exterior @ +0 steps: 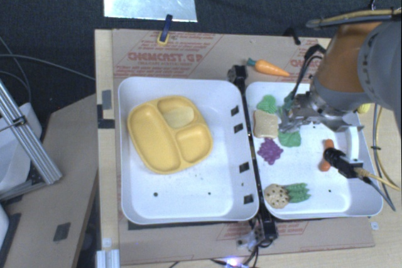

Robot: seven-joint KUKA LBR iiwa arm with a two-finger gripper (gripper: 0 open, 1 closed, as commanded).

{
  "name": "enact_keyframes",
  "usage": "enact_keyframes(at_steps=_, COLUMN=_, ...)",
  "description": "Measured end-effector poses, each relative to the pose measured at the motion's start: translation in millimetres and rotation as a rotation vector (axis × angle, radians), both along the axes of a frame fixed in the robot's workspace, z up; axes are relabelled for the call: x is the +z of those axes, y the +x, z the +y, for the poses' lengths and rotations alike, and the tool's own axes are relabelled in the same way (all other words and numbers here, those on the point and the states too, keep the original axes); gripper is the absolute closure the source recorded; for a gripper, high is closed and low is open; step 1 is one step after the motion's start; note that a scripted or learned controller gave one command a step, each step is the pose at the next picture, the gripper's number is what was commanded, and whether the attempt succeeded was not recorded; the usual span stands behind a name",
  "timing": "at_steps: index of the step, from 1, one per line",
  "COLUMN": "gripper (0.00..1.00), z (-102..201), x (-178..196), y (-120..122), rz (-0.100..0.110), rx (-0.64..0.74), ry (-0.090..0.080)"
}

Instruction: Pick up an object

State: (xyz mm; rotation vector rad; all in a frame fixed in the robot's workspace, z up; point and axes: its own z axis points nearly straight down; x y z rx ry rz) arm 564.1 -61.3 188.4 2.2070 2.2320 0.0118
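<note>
The gripper (290, 124) hung among crowded toy foods in the right bin (361, 198), its grasp impossible to judge, so it risked nudging the bread slice (265, 125) aside.

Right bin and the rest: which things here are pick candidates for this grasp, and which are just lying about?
Candidates, in the right bin:
gripper above a green piece
bread slice
purple grapes
cookie

Lying about:
yellow divided plate in the left bin
carrot on the cardboard
</note>
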Motion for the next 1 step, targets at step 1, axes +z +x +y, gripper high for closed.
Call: enact_keyframes(at_steps=1, gripper=1.0, z=77.6, x=54.8, y=-0.3, rz=0.0, rx=0.002, ry=0.001)
